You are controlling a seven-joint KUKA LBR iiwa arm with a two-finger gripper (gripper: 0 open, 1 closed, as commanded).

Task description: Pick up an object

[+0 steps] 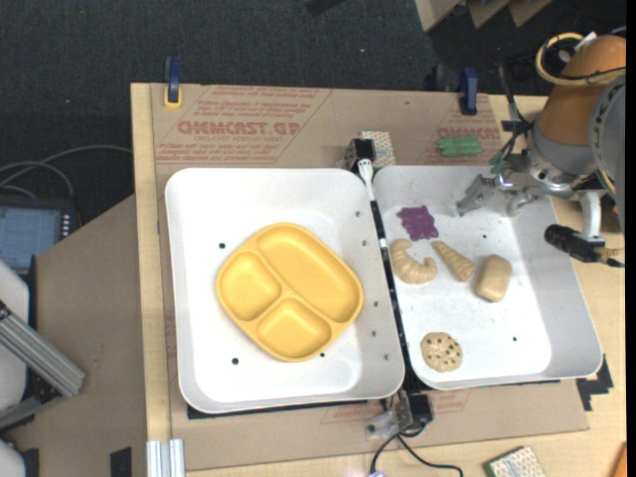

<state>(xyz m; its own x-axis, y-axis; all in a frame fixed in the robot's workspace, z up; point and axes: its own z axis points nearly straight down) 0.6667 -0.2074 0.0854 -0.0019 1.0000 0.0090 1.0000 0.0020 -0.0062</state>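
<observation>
Gripper (484,193) up at the far end of the right bin (556,356), near the top right corner, small and grey. Fingers (469,202) spread a little apart, pointing down and to the left, with nothing between them. Not touching any toy. Grey arm (566,152) coming in from the right, bent over the bin's far edge, with its orange band (581,92) higher up. Just below and left of the gripper, a purple bunch of grapes (418,222) lying flat on the white floor. Closer to the front, three things in a row: a curled croissant (410,263) near the middle wall, a pointy cone (454,259) beside it, and a tan bread roll (492,277) to the right. Nearest the front edge, a round cookie (440,350) with dark chips. In the left bin (189,266), a yellow plate (288,290) with three sections, lying at a tilt in the middle. Under both bins, a brown board (238,127) with red letters.
</observation>
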